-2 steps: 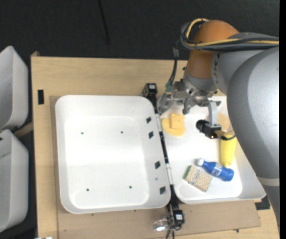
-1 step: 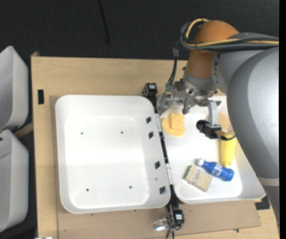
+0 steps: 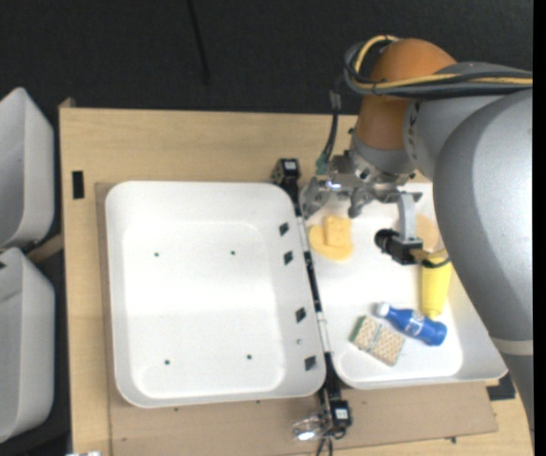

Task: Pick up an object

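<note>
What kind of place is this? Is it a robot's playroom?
More likely a robot lab or test bench than a playroom. A big grey arm with an orange band reaches over two white bins on a wooden bench, and its hand hangs above small things like a blue bottle.

No text, label, brand, number or sign can be read anywhere. A white patch is seen on the blue bottle [image 3: 415, 324] in the right bin [image 3: 396, 373], but any print on it is too small and blurred to be made out.
</note>
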Robot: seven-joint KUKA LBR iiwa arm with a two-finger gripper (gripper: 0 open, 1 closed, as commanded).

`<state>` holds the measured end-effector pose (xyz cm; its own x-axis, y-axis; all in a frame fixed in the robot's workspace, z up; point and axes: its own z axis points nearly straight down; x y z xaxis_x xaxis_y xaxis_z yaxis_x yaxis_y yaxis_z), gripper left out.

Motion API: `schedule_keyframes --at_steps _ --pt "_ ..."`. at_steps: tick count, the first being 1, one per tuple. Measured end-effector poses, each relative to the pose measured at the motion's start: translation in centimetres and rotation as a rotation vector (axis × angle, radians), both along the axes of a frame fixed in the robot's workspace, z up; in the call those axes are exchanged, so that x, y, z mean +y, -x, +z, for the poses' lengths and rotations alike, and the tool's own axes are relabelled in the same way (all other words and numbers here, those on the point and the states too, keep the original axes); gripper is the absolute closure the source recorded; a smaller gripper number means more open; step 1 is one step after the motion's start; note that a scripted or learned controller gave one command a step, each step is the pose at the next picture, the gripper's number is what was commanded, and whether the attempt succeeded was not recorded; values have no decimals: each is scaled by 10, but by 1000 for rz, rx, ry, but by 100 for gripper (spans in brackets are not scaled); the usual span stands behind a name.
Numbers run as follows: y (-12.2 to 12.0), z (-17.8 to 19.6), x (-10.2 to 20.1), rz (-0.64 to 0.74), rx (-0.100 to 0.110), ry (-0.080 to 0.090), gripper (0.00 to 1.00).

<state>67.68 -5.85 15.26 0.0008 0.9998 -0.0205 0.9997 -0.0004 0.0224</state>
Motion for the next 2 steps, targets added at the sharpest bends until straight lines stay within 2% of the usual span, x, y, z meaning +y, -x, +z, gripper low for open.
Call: schedule_keyframes --at_steps 2 --pt "2 9 10 -5 -7 1 0"
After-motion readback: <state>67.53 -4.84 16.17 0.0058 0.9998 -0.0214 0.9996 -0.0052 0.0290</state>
